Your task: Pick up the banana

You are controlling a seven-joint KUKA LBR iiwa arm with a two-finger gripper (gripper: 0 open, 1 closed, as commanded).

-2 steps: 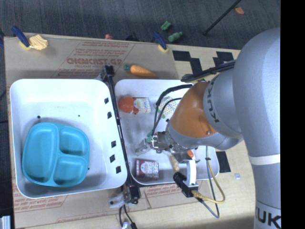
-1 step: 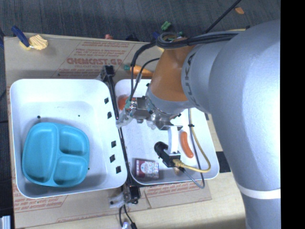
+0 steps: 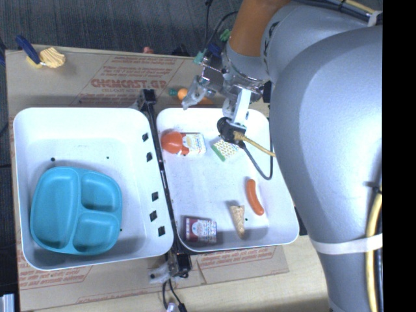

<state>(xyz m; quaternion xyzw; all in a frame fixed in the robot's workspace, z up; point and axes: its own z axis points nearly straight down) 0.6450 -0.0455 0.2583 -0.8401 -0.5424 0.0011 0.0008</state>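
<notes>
My gripper (image 3: 197, 91) hangs over the back rim of the right bin (image 3: 281, 203), near its left corner. A small orange thing with a green end (image 3: 182, 94) shows right at the gripper's tip; whether it is held or lies on the cardboard I cannot tell. In the right bin's front part lies a short pale tan-yellow piece (image 3: 238, 219), the closest thing to a banana in colour. It is well in front of the gripper and apart from it.
The right bin also holds a red-orange round thing beside a white packet (image 3: 182, 143), a green-and-white piece (image 3: 225, 149), a red sausage (image 3: 255, 196) and a dark red box (image 3: 199, 229). A blue divided tray (image 3: 76, 209) sits in the left bin (image 3: 78, 125).
</notes>
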